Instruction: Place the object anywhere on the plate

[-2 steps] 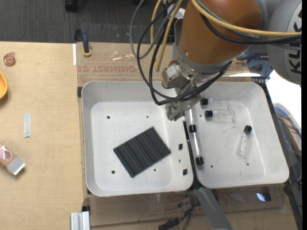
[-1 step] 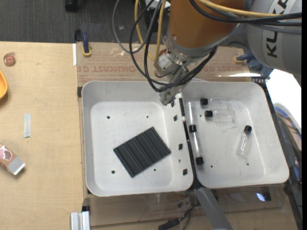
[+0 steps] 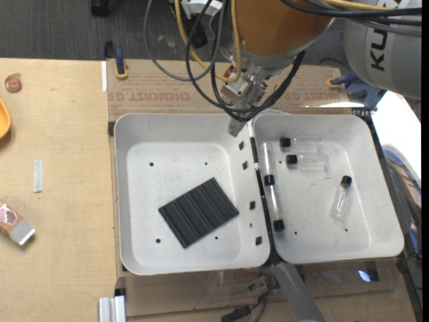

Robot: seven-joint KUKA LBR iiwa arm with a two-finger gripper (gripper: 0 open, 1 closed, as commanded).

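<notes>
From above, two white bins sit side by side on the counter (image 3: 60, 113). The left bin (image 3: 134, 180) has a dark plate (image 3: 199, 211) in it. The plate is flat, has lines running along it, and lies a bit turned, near the middle of the bin floor. The right bin (image 3: 362, 240) has see-through tubes with black caps in it. A long tube (image 3: 271, 186) lies along the left side of that bin, close to the wall between the two bins. Two small tubes (image 3: 289, 151) lie near the top of the bin, just beside each other. One more tube (image 3: 342, 196) lies farther right, well apart from the long one, with its black cap pointing up the picture. None of the tubes is on the plate. The big arm (image 3: 281, 19), orange and grey, comes in from the top right, with black and yellow wires hanging around it. Its tip hangs over the top edge where the two bins meet. I cannot tell if the jaws are apart or together, and I see nothing held in them. On the counter to the left lie a small grey strip (image 3: 37, 176), a little red and white block (image 3: 13, 223) and a small round pink thing (image 3: 12, 82). A blue clamp (image 3: 115, 59) sits at the far edge of the counter.
</notes>
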